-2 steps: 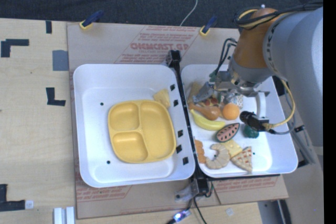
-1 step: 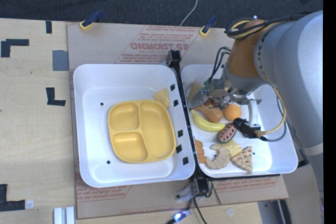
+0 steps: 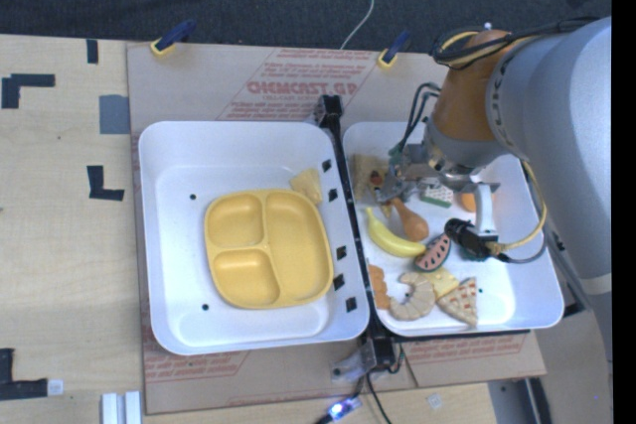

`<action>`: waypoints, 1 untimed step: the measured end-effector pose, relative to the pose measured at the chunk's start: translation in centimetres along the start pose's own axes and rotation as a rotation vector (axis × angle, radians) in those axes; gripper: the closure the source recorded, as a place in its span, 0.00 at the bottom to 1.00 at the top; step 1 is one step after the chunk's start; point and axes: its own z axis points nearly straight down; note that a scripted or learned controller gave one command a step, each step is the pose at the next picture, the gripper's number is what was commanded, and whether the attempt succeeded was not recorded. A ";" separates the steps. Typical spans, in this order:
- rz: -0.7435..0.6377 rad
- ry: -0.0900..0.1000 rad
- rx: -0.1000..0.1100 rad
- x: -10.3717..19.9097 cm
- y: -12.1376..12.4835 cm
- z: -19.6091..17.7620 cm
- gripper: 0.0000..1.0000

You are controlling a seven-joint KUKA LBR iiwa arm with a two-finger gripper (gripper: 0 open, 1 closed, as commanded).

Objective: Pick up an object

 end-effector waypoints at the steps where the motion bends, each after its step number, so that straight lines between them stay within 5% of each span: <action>1: 0.002 0.002 -0.003 -0.6 0.9 -5.1 1.00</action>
